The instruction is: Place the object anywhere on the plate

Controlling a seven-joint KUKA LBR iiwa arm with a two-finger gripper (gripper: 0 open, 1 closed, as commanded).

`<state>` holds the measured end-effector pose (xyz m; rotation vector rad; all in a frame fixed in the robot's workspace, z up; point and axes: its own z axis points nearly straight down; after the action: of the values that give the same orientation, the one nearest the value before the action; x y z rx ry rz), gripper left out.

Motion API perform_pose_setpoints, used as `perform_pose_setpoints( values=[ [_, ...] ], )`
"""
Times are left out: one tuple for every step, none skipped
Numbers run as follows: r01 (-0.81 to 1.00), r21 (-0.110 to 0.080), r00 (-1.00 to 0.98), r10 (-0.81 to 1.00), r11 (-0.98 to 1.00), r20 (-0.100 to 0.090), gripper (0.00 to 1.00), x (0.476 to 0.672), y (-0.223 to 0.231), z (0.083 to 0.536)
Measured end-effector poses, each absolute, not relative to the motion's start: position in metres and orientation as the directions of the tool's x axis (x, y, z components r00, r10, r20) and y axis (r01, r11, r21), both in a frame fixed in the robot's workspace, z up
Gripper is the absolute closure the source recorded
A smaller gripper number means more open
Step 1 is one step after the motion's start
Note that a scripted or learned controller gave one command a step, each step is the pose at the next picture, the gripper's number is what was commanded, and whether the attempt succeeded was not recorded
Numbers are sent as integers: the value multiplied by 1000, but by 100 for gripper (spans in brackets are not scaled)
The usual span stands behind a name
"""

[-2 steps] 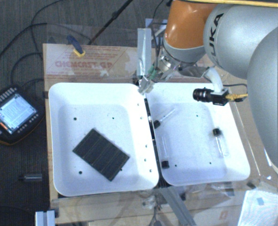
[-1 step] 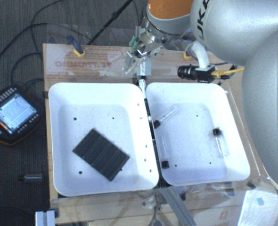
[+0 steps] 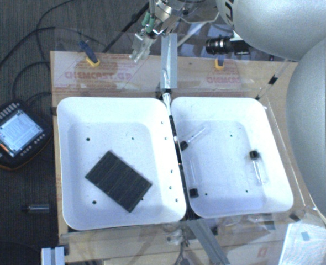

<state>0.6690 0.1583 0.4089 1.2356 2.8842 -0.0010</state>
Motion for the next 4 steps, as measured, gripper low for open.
perform_pose_setpoints(
  values=[
    [485,1,-874,485,874,-4,100,661,213,435],
    [-37,1,-999,-37,999,-2,100,653,234,434],
    [-36,3,-999,-36,999,-7,100,654,235,445],
    [-35,4,-999,-35,999,-11,100,654,235,455]
  ],
)
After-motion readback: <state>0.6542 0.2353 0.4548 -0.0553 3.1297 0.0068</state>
